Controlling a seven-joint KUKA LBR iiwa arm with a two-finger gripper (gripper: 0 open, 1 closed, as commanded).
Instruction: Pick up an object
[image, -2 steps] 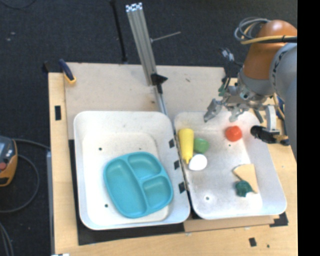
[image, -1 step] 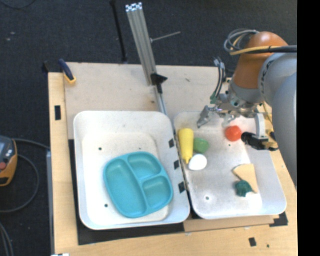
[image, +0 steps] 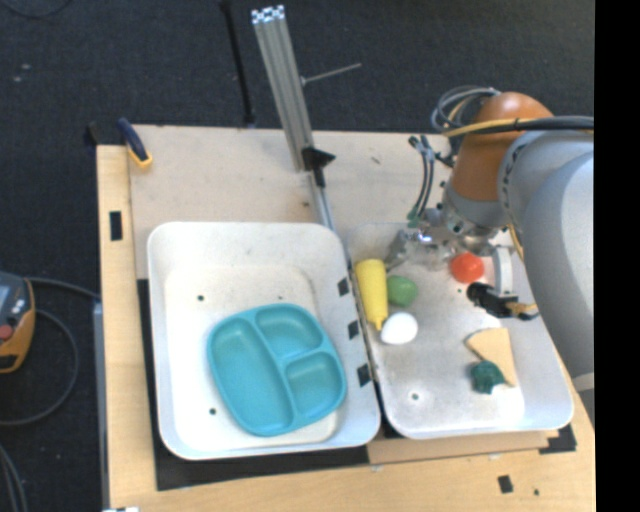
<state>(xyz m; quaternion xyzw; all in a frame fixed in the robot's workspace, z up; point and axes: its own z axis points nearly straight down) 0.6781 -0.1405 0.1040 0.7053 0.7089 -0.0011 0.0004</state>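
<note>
above the right bin's far edge the grey arm (image: 560, 230) with its orange band (image: 495, 140) is reaching in, and its gripper (image: 425, 240) is hanging low over the bin's upper corner; whether the jaws are wide or narrow is something i cannot tell. away to the left of the jaws the left bin (image: 190, 250) is carrying a blue divided plate (image: 277, 368). the right bin (image: 440, 400) is lying under and below the jaws. just below-left of the jaws a yellow cylinder (image: 371, 290) is leaning along the bin wall, touching a green ball (image: 402, 291) and a white egg (image: 399, 328). right of the jaws an orange-red ball (image: 466, 267) is sitting. further below-right a tan wedge (image: 492, 350) and a small dark green piece (image: 486, 376) are resting.
</note>
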